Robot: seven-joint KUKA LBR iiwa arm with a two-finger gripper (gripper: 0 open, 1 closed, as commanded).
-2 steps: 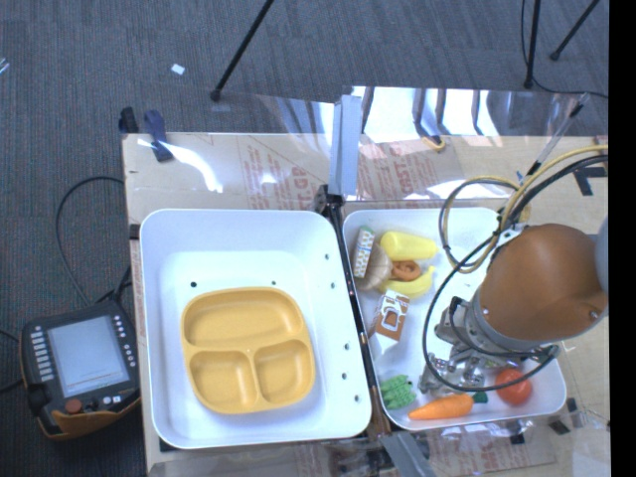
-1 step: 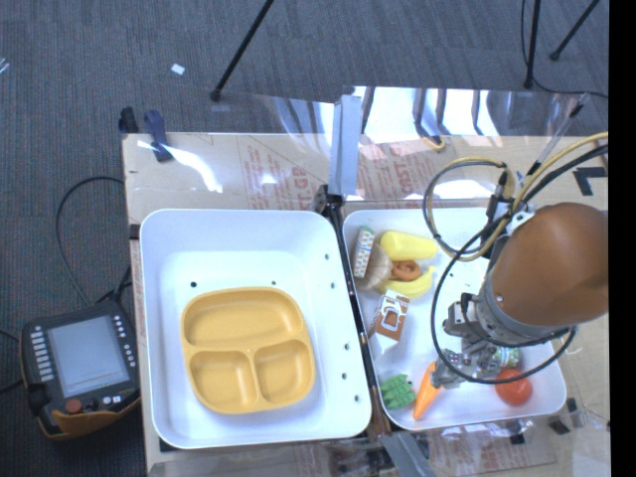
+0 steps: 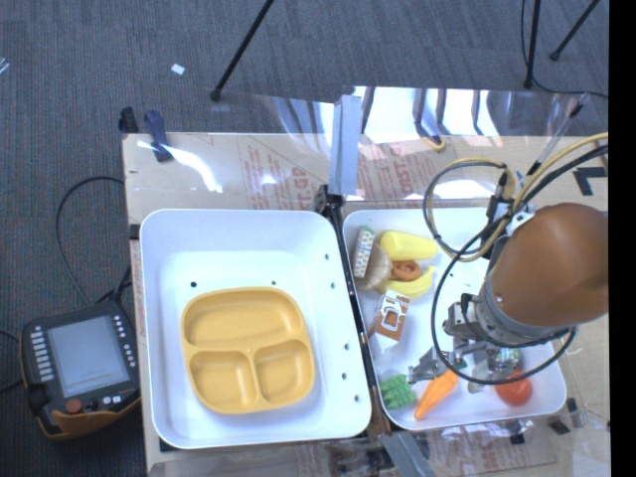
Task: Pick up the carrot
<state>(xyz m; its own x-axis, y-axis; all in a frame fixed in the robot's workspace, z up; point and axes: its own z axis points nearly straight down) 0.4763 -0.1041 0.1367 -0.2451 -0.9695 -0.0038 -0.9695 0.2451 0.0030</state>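
Note:
The carrot [image 3: 435, 395] is orange with a green leafy top [image 3: 397, 393]. It lies tilted near the front edge of the right bin [image 3: 556, 391], leafy end to the left. My gripper [image 3: 438, 367] hangs low over the carrot's thick right end, close to it or touching it. Cables and the orange wrist band [image 3: 553, 264] cover much of the bin's right side. The carrot lies on the bin floor.
A red tomato [image 3: 515, 392] sits right of the carrot. Farther back lie a small brown box [image 3: 393, 316], two yellow pieces [image 3: 410, 245], an orange ring [image 3: 404, 269] and a wrapped snack [image 3: 369, 257]. The left bin [image 3: 159, 266] holds a yellow divided plate [image 3: 248, 349].

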